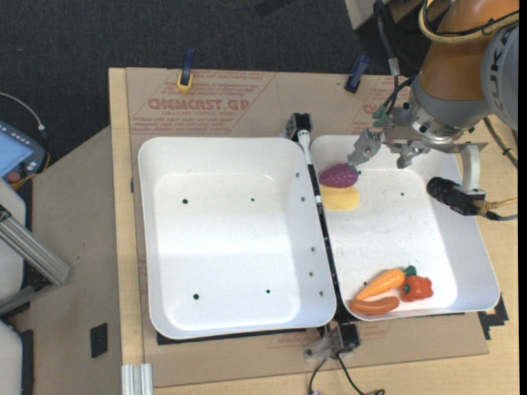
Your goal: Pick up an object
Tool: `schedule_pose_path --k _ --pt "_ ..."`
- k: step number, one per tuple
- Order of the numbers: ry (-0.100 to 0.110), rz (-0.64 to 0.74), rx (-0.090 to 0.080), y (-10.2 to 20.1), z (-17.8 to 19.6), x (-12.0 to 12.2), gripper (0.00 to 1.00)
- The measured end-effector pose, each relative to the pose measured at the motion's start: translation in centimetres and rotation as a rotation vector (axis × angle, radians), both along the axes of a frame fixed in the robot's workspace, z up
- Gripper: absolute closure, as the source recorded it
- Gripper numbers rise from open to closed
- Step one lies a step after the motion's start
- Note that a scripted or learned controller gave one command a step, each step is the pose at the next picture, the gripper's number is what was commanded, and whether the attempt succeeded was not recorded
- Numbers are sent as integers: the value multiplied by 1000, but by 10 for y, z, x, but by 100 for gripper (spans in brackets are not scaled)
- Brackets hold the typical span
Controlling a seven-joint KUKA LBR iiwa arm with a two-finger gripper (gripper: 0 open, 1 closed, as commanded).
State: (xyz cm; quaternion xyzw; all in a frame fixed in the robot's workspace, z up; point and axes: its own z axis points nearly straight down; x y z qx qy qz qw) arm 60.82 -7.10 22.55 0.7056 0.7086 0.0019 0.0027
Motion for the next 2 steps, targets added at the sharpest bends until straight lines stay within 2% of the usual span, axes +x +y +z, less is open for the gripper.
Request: schedule_pose_path --k 1,2 --pt "1 -2 0 -1 9 -2 100" --pt "1 2 2 60 139 -70 100"
